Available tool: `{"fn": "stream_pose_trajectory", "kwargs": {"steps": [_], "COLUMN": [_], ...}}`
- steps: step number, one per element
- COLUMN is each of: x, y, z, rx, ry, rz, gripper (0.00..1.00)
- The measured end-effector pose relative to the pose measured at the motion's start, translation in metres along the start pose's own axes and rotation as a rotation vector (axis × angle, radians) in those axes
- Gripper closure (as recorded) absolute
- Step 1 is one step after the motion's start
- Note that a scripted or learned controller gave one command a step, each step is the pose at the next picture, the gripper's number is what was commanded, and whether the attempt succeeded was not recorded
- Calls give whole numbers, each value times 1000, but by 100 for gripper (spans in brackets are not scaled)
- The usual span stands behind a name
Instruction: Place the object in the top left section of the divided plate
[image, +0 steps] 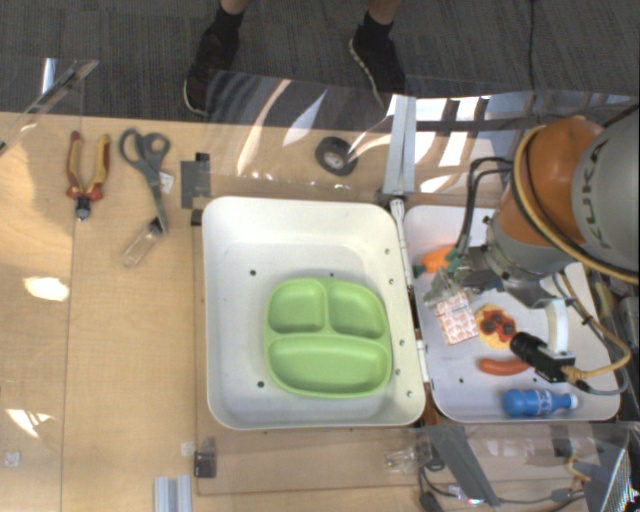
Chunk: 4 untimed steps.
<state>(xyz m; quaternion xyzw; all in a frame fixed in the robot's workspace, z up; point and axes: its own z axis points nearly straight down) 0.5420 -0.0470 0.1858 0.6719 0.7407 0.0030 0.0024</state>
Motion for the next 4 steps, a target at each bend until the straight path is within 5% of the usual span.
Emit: {"fn": "stream_pose_trajectory", "kwargs": {"steps": [1,2,3,4], "x": [59,131,230,229], "y": [59,47,55,55], "z": [1,1,-5,-5], "rx": [2,3,4,4], "ry": [0,1,2,1], "rz": [-174,-330,-217,-217], "gripper": [100,100,100,0]}}
